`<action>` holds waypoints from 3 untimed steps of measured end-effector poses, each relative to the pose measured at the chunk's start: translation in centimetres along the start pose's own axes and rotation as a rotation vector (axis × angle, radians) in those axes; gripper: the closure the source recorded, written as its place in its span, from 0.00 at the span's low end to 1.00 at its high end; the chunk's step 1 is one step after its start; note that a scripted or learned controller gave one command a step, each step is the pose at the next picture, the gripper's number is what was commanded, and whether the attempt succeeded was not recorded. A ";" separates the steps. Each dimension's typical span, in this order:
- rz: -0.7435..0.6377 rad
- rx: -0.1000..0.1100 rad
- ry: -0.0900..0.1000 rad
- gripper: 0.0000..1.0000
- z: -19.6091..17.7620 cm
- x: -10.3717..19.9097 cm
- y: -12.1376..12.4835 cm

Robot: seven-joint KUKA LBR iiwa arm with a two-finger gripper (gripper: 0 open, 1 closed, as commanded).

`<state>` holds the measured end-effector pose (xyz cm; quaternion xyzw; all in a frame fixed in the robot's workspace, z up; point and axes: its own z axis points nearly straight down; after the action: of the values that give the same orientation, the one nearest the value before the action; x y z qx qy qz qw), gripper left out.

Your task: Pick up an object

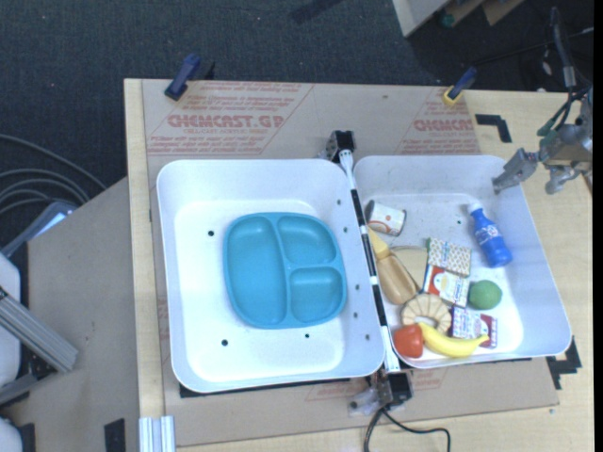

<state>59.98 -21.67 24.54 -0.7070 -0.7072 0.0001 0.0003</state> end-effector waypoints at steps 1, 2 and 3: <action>-0.005 0.001 0.011 0.00 16.0 -0.1 2.1; -0.005 0.000 0.004 1.00 14.9 -0.4 2.1; -0.007 0.002 0.008 0.00 15.0 -0.1 2.1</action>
<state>62.12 -21.81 9.59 -0.7045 -0.7097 -0.0019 0.0037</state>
